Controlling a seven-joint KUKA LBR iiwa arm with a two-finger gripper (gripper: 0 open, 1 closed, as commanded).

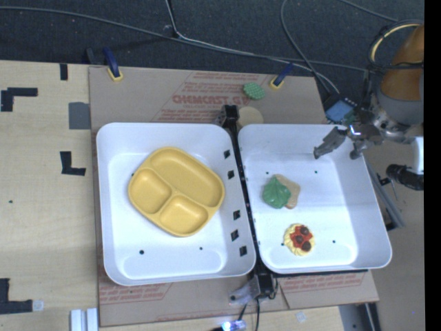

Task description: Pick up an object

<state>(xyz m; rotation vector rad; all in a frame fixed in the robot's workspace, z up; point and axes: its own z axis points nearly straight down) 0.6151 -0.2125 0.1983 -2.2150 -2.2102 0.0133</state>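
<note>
In the right bin (358, 205) lie a green leafy toy on a tan piece (279, 192) near the middle and a small round yellow item with red and dark topping (299, 238) toward the front. My gripper (339, 146) hangs over the bin's back right part, fingers spread apart and holding nothing. It is well to the right of and behind the green toy.
The left bin (117, 185) holds a yellow sectioned plate (176, 190). A small green object (253, 90) lies on the cardboard behind the bins. Cables run across the dark floor at the back. Clamps hold the cardboard's back edge.
</note>
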